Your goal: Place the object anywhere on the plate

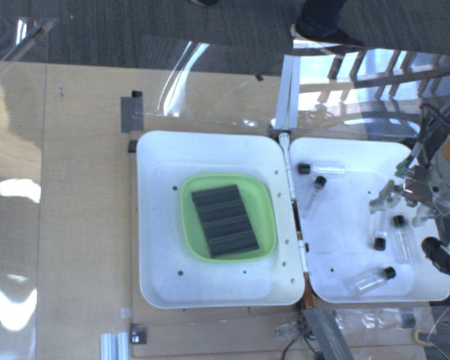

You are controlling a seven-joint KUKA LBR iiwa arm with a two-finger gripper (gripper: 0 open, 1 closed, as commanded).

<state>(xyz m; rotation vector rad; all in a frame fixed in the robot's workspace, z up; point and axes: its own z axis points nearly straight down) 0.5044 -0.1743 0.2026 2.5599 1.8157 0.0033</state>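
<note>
Left shallow white bin (157,276) holds a lime-green square plastic plate (191,231), roughly centred in it. On the plate lies a dark grey ribbed rectangular block (224,220), long axis running from upper left to lower right, slightly off the bin's edges; it covers most of the plate's floor. Whether this block is the task's object or just sits there is not certain, but it does lie fully on the plate.

Right shallow white bin (345,223) holds several small clear vials with black caps. One (317,169) lies near the top left corner, roughly horizontal, another (316,190) is just below it, tilted, and one (372,278) near the bottom edge has its cap toward the upper right. More sit by the arm. Likely these are the pick supply, scattered loose.

The grey arm's end effector (396,198) hangs low over the right bin's right side, near the vials (380,241) there. Its opening cannot be made out, and nothing is clearly held.

Judgement: probably at the pick stage over the right bin, transfer to the plate not yet done.
</note>
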